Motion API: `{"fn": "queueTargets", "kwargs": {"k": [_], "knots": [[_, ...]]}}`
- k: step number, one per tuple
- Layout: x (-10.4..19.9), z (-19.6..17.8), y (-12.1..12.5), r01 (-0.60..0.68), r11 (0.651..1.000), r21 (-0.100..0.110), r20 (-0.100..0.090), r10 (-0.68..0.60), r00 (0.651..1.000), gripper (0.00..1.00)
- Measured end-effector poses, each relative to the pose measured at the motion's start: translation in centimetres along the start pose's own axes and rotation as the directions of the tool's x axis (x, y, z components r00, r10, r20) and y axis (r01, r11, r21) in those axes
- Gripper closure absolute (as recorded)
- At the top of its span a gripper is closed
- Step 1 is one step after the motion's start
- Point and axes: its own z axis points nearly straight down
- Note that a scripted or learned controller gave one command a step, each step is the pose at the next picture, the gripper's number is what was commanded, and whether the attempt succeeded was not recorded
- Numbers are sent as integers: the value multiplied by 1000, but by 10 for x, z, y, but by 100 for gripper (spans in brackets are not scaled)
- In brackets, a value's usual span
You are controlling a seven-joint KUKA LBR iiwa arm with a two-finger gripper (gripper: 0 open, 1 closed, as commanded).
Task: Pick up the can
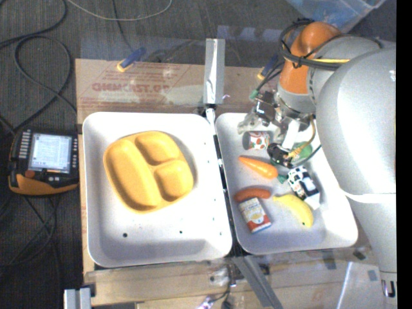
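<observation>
**Gripper off the can, sitting at the far end of the right bin**

Carrot (pixel 259 167) is my reference; it lies about mid-bin in the right bin (pixel 335 234), pointing across it.

- Can (pixel 256 214): red label, on its side, nearer the camera than the carrot and almost straight in line with it. Nothing of mine is touching it.
- Banana (pixel 297 209): nearer than the carrot and off to its view-right, level with the can but apart from it.
- Sausage (pixel 253 193): between the carrot and the can, just beside the can's far end. Can't tell if they touch.
- Black-and-white toy (pixel 302 184): view-right of the carrot and slightly nearer, butted against the banana's far end.
- Green piece (pixel 304 151): view-right of the carrot and a bit farther. Too small to identify.
- White-and-red item (pixel 258 141): just beyond the carrot, grey top facing away. Can't make out what it is.
- My gripper (pixel 273 134): beyond the carrot, right over that white-and-red item. Can't tell whether it's spread or pressed together, or whether it has hold of anything.
- Orange band (pixel 309 44): well beyond the carrot, above the bin's far edge.

Left bin (pixel 109 237), view-left of the carrot, holds a yellow divided tray (pixel 150 169).
</observation>
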Motion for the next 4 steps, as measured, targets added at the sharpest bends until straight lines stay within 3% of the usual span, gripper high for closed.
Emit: {"fn": "queueTargets", "kwargs": {"k": [1, 2, 3, 4], "knots": [[-1, -9, 0, 1, 1000, 0, 6, -1, 1000, 100], [-2, -90, 1, -302, 953, 0, 1, 302, 953, 100], [43, -62, -24, -569, 822, 3, 2, 569, 822, 100], [143, -128, -82, -809, 588, 3, 2, 809, 588, 100]]}}
